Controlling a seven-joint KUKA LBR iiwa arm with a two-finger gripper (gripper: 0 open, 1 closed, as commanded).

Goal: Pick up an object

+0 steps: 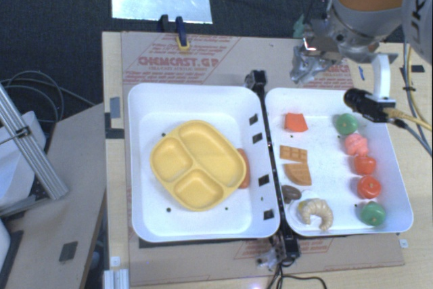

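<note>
**Croissant waits in the right bin**

Croissant (316,211) lies at the right bin's (399,169) near edge, we see. Our gripper (310,70) hangs beyond that bin's far rim, holding nothing; we cannot tell its finger state.

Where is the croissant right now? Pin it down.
The croissant lies in the right bin, near its front edge toward the divider, just below a small brown piece and left of a green ball.
</note>
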